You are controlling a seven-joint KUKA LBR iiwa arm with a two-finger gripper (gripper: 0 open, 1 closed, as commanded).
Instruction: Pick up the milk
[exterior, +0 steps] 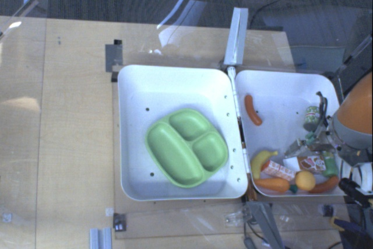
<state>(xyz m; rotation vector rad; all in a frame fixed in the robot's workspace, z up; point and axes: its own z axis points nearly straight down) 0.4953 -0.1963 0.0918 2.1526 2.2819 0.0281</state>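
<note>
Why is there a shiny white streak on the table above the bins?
In the camera view, that is glare: light bouncing off a clear sheet at the bench's back edge. The green divided plate casts a soft shadow in the left bin; the small toys in the right bin look slightly blurry.

My pale wooden desk (64, 143) carries two shallow white plastic bins side by side, their inner walls almost touching. The left white bin (134, 90) sits near the middle of the desk, the right white bin (280, 87) just beside it on my side. A grey metal bar (236, 37) lies behind the gap between them, and small dark metal brackets (114, 55) stand by the left bin's far and near corners.
</note>
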